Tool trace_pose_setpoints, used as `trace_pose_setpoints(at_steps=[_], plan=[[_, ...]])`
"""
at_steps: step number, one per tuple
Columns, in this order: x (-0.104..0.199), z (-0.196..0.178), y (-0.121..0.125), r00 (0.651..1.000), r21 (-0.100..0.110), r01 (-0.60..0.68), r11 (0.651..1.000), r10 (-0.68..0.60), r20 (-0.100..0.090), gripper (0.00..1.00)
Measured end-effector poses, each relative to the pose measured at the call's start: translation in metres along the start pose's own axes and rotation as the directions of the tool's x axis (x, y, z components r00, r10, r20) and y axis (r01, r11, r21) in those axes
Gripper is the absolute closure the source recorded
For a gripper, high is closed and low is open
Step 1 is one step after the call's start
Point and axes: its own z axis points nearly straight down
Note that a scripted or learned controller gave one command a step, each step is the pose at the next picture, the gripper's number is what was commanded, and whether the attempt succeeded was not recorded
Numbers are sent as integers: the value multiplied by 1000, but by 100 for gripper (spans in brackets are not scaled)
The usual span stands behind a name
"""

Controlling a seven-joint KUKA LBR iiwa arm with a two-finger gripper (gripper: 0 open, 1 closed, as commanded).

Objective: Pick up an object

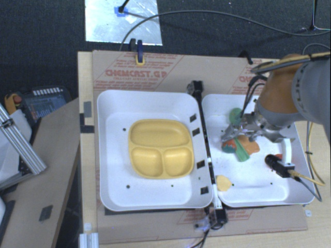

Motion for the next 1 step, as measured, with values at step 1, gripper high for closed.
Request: trace_pose_setpoints(at_steps=[1], plan=[[0,28,1,1000,-4,-2,1000,2,1,0]])
